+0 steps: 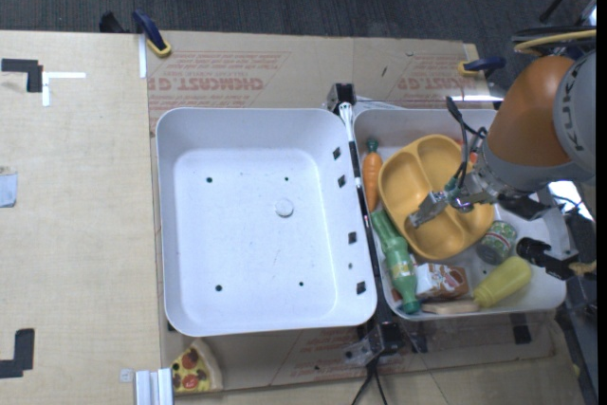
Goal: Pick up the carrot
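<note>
We found the carrot (372, 176) in the right bin (545, 297), pressed against its left wall, its long axis running up and down the view with the green top at the far end. Our gripper (432, 209) hung over the yellow divided dish (438, 194), so the carrot lay to the gripper's left, just past the dish rim. The jaws looked nearly closed on nothing.

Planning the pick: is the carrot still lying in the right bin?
Yes, in. The carrot lies against the right bin's left wall, beside the yellow dish.
</note>
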Motion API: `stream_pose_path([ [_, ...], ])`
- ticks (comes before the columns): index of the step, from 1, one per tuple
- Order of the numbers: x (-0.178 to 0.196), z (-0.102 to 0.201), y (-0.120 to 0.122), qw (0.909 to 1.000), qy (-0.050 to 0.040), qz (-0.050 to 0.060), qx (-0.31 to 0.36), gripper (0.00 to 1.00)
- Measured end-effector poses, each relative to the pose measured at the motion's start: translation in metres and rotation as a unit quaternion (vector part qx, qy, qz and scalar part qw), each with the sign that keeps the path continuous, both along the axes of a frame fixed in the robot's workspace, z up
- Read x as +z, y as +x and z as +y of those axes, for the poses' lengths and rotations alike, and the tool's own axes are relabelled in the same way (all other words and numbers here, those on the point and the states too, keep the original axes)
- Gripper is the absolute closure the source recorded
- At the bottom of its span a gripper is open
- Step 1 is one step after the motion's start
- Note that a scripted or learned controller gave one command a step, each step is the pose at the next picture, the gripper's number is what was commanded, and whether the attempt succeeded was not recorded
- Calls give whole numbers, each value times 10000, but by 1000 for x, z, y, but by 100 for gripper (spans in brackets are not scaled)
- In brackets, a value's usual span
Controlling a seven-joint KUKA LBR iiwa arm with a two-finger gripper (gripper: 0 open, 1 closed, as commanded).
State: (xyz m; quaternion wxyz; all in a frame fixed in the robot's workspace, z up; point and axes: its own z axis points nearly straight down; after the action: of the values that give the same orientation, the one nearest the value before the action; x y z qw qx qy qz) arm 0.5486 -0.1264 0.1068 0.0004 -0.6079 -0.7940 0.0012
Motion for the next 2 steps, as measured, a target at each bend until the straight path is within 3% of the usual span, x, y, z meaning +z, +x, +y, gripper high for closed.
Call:
stream_pose_path([
  [1,-10,-45,39,9994,62,24,325,0],
  [2,1,-86,98,9904,117,341,-1335,0],
])
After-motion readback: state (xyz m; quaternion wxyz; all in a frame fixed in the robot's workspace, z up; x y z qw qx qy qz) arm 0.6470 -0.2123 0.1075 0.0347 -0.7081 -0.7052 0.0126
